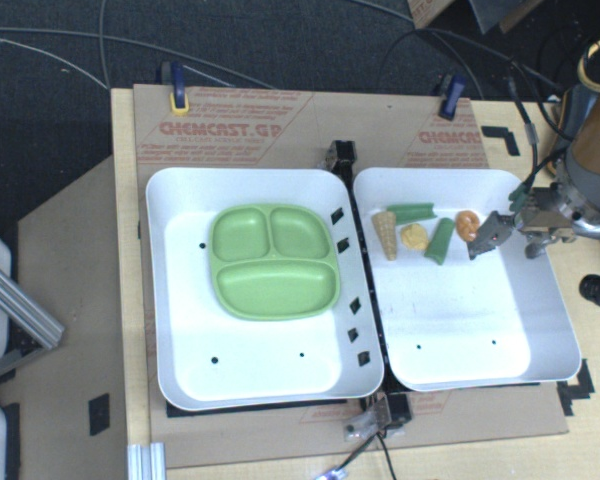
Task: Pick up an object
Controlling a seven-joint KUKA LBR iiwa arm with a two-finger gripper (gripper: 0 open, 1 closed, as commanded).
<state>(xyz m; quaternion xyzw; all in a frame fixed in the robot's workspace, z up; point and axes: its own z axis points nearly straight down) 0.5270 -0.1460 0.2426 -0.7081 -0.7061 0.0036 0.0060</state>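
A: Reaching in from the right, the arm had its gripper (485,238) low over the right bin (480,358), just beside the orange piece (466,225). Was it holding anything?

B: No. Nothing sat between the fingers. The dark tips were small and blurred at that slant, so whether they were spread or closed, I could not tell.

A: Where did the pickable things lie?

B: All along the far side of the right bin, in a loose cluster: a tan cone-shaped piece (384,233), a small yellow piece (414,236), a green piece (412,211) lying flat behind them, and a second green piece (440,240) set at a slant. The orange one was nearest the gripper, perhaps touching it. The left bin (180,348) held a green divided plate (275,263), well apart from the arm.

A: So which step was this?

B: I judged it the approach, just short of a grasp. The next move called for centring the fingers over one piece, likely the orange one, closing squarely, then lifting straight up without nudging the slanted green piece just beside it.
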